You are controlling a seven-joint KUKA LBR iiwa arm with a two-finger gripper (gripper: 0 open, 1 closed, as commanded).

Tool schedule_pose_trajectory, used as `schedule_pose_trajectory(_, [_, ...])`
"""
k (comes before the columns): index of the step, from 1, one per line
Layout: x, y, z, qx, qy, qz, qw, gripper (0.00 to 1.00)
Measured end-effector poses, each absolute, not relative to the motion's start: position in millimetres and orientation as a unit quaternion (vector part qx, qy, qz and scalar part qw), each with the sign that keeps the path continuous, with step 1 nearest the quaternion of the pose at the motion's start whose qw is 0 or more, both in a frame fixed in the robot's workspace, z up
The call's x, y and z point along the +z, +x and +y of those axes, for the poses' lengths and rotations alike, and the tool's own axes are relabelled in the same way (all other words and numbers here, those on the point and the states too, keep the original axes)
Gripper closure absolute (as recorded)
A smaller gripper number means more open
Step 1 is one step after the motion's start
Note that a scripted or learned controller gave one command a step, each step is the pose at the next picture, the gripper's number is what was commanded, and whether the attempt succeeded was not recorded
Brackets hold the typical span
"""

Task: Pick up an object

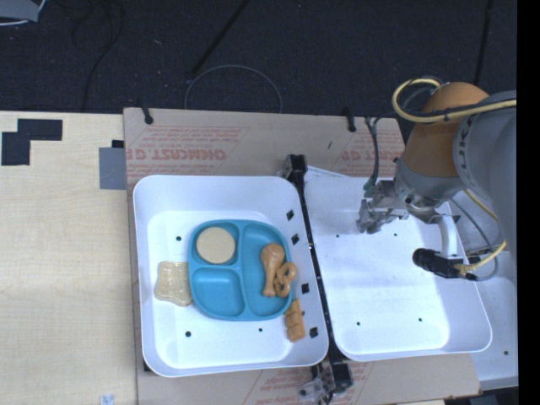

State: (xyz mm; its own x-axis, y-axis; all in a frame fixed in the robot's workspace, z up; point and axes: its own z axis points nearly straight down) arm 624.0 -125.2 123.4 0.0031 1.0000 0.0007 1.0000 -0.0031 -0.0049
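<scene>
Cookie [215, 245] and pretzel [277, 269] on blue tray [221, 294] in left bin [160, 194]; pincer [369, 218] over right bin [405, 336], grip indiscernible.

Bench [59, 251] (two white bins [160, 344])

Dark carpet floor [253, 32], pale wooden bench [59, 268]

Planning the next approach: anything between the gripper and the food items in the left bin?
Yes. The gripper sits over the right bin, and the raised divider where the bins meet lies between it and the blue tray, pretzel and cookie. Above rim height, nothing visible blocks it.
</scene>
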Motion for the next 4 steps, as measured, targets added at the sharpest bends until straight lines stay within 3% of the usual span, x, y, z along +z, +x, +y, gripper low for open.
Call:
schedule_pose_trajectory(2, [223.9, 622.2, -131.1, -0.0004, -0.708, -0.706, -0.001, 1.00])
schedule_pose_trajectory(4, [222.4, 597.9, -25.9, 0.0011, -0.706, -0.708, 0.002, 1.00])
